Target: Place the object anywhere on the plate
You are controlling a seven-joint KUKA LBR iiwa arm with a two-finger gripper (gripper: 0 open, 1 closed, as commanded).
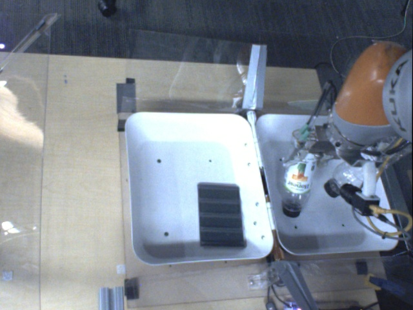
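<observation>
A small clear bottle [298,185] with a green, white and orange label and a dark lower end stands nearly upright in the right bin [335,234], close to its left wall. My gripper [308,154] comes down from the arm's orange-banded wrist [368,89] and is shut on the bottle's upper end, which sits between the fingers. The plate [221,214], a dark ribbed rectangle, lies flat in the left bin [161,141], in its front right part, well apart from the bottle.
A raised divider rim [261,173] separates the two bins. Cables and a black fitting [352,196] hang off the wrist over the right bin. The wooden bench [64,173] extends to the left.
</observation>
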